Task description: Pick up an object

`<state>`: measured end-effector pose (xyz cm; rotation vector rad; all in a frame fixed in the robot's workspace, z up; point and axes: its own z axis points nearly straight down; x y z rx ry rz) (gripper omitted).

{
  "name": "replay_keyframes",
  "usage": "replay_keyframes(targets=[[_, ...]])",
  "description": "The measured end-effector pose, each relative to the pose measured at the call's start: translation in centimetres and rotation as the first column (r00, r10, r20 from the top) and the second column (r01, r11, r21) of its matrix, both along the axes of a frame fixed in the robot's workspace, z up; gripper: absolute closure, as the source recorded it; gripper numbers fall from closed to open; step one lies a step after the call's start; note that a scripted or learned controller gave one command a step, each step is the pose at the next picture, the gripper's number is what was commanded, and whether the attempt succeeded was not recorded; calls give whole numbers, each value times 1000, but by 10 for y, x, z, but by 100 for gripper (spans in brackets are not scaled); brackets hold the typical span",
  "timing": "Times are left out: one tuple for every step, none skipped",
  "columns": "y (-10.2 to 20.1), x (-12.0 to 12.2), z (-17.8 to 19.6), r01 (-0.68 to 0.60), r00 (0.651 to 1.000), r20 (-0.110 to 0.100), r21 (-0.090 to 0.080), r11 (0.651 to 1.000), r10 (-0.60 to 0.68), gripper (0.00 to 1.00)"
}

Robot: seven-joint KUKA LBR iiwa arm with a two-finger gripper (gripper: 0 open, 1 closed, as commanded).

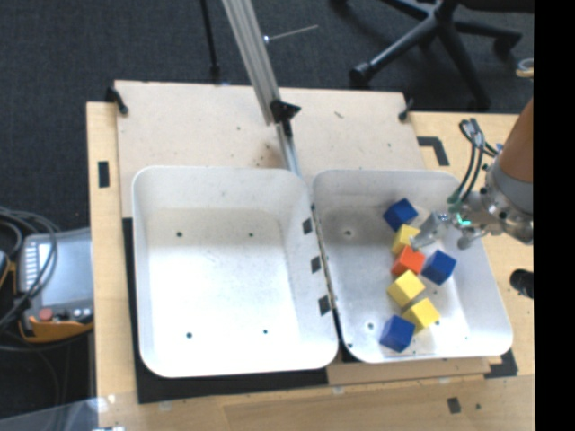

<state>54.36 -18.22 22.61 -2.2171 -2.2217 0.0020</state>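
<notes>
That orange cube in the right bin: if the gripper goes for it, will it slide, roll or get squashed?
The orange cube has flat faces, so it probably slides rather than rolls. It looks rigid, likely keeping its shape in a grip. Yellow cubes sit tight against it, so a push by the gripper would likely shove them too.

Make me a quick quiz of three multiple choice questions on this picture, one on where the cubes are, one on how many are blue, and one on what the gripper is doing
1. Which bin holds the cubes?
A. the left bin
B. the right bin
C. both bins

2. How many blue cubes are there?
A. one
B. three
C. five

3. What is the gripper's state?
A. low over the right bin, nothing seen between its fingers
B. lifting a yellow cube over the left bin
C. parked out over the floor

Answers:
1 B: every cube lies in the right bin.
2 B: blue cubes show at the top, the right and the bottom of the cluster.
3 A: the gripper sits beside the upper yellow cube, which rests on the bin floor.
</notes>
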Motion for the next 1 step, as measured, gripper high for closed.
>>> replay_keyframes(targets=[[0,1,2,0,1000,4,-1,1000,0,0]])
